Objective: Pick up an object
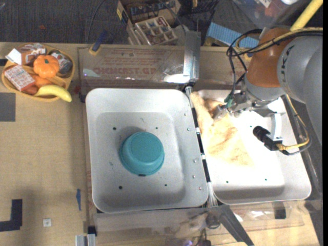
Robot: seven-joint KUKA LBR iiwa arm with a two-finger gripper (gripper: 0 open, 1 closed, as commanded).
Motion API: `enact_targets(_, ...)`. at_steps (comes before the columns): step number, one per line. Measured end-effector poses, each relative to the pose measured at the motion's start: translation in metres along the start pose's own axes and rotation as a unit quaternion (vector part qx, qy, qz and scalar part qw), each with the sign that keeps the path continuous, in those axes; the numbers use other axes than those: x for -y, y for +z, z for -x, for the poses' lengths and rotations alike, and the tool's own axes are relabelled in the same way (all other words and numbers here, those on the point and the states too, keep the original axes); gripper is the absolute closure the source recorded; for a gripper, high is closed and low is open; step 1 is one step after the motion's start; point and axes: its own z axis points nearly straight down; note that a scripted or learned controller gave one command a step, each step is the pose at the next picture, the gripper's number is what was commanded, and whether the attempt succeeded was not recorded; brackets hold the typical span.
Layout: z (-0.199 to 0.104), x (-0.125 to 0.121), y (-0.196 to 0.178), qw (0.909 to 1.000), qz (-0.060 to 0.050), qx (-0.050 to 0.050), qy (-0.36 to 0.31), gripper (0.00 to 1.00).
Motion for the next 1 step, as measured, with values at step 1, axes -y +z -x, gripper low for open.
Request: enact_targets(1, -0.018, -0.0181, -0.0842, 1.0, -0.005, -0.002, 0.008, 0.0)
